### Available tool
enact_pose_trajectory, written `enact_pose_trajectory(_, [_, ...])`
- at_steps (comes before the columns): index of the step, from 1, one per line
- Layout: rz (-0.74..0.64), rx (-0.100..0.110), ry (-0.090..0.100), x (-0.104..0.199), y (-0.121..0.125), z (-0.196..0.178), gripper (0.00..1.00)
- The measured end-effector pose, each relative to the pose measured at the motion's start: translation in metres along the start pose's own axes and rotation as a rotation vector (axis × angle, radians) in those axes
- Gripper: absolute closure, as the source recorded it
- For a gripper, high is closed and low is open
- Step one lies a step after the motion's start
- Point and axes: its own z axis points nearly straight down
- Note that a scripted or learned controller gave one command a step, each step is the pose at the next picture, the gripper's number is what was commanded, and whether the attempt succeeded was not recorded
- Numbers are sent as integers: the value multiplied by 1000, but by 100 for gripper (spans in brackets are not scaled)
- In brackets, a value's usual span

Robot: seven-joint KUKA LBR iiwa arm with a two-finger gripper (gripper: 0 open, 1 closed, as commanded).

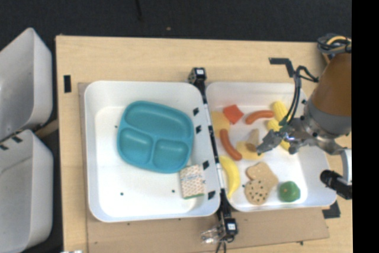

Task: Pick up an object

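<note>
The right bin (308, 201) holds toy food: an orange-red block (233, 114), two sausages (258, 117) (230, 144), a banana (230, 173), corn pieces (278, 111), a bread slice (263, 173), a cookie (255, 191) and a green round fruit (289, 191). My gripper (265, 145) hangs low over the middle of this bin, beside a small tan piece (253, 138) and a yellow piece (249, 153). I see nothing clearly held between its fingers.
The left bin (100, 198) carries a teal divided plate (156, 135) and a small patterned packet (192, 181) near its right wall. Clips sit on the divider between the bins (207, 127). The arm's body covers the right bin's right side.
</note>
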Motion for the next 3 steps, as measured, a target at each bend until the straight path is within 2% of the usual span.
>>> enact_pose_trajectory(1, [-3, -11, -2, 0, 3, -5, 0])
enact_pose_trajectory(2, [-1, -7, -2, -7, 2, 39, 0])
enact_pose_trajectory(3, [0, -5, -1, -2, -6, 96, 0])
